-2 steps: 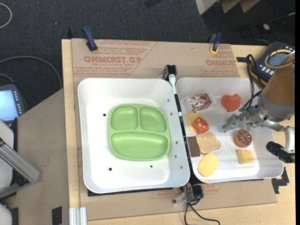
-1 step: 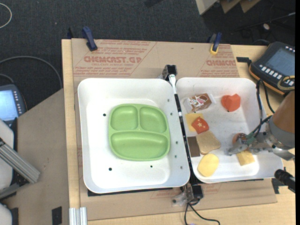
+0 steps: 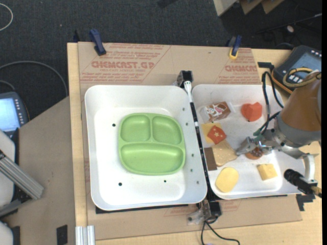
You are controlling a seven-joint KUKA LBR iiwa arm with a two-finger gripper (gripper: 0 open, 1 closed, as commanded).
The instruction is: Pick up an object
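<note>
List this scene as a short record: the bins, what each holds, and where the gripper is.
left bin: green divided plate
right bin: red piece, wrapped snack, yellow block with red label, tan slice, yellow oval, small yellow cube
gripper: low in the right bin, between tan slice and cube
grasp: nothing visibly between the fingers
</note>
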